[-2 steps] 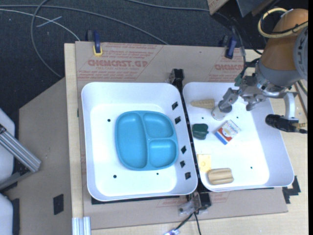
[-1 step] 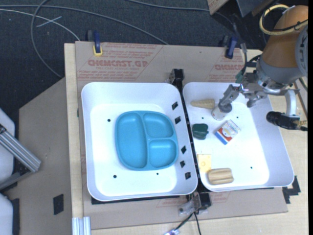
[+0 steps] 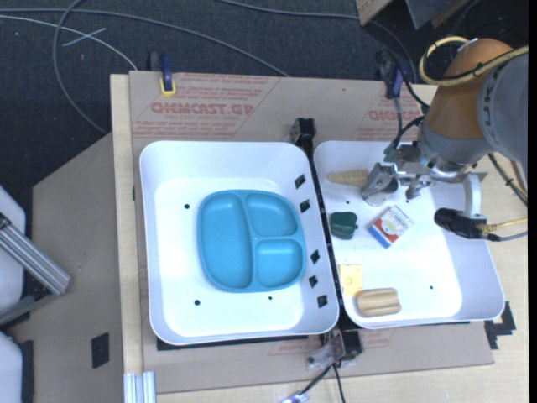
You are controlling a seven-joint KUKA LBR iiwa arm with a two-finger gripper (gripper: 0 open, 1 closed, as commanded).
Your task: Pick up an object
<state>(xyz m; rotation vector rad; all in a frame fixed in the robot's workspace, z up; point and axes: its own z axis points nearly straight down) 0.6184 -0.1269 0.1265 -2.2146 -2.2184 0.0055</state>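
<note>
My gripper point(image 3: 388, 181) hangs over the upper part of the right bin point(image 3: 470, 263), reaching in from the right under the orange band. Just left of it lies a pale tan flat piece point(image 3: 346, 177). Below the gripper sit a dark green lump point(image 3: 342, 223) and a small red, white and blue packet point(image 3: 390, 226). Near the bin's front edge lie a yellow square point(image 3: 350, 277) and a tan block shaped like a bread roll point(image 3: 377, 301). I see nothing between the fingers.
The left bin point(image 3: 164, 250) holds a blue divided plate point(image 3: 251, 239). A black divider with clips point(image 3: 312, 217) runs between the bins. Cables and a black connector point(image 3: 457, 222) trail at the right bin's right side.
</note>
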